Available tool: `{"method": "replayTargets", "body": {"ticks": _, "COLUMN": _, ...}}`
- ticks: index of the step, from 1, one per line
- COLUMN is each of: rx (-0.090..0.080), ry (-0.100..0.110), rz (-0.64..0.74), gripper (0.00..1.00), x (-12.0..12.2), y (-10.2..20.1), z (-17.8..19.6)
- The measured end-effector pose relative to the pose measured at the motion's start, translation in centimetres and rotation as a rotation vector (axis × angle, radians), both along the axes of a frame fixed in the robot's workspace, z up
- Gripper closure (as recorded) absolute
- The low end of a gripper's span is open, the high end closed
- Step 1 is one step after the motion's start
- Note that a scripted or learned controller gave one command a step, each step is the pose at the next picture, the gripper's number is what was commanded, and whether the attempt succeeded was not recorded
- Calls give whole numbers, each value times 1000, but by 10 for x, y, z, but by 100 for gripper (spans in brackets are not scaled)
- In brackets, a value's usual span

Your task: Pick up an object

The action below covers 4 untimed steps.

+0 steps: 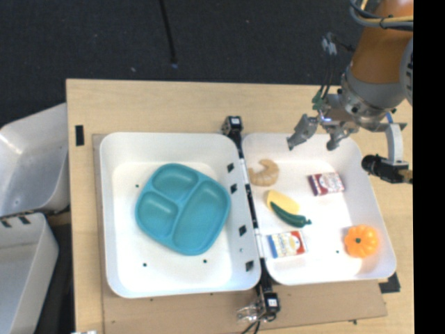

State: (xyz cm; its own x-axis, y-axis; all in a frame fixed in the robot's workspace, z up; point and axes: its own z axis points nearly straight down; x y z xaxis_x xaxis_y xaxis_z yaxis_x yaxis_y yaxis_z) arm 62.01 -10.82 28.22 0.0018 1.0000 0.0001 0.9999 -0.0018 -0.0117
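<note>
My gripper (317,136) hangs open over the far edge of the right bin (278,145), with nothing between its fingers. Below it in that bin lie a tan shrimp-shaped toy (264,172), a dark red and white box (326,184), a yellow and green vegetable toy (287,209), a small white carton with a blue and red label (286,243) and an orange pumpkin (361,241). The red box sits nearest, just below the right finger. The left bin (118,256) holds a teal divided plate (183,208).
A divider with black clips (243,207) runs between the two bins. A black fitting (386,167) juts in at the right bin's right rim. White containers (28,186) stand left of the bench. Bare wood (181,106) lies behind the bins.
</note>
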Motion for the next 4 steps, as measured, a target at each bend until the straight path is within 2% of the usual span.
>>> {"method": "replayTargets", "body": {"ticks": 1, "rx": -1, "ry": -14, "rz": 2, "gripper": 0, "x": 2, "y": 0, "z": 8}}
{"method": "replayTargets", "body": {"ticks": 2, "rx": -2, "ry": -9, "rz": 1, "gripper": 0, "x": 2, "y": 0, "z": -34}}
{"method": "replayTargets", "body": {"ticks": 4, "rx": -2, "ry": -8, "rz": 0, "gripper": 0, "x": -4, "y": -10, "z": -159}}
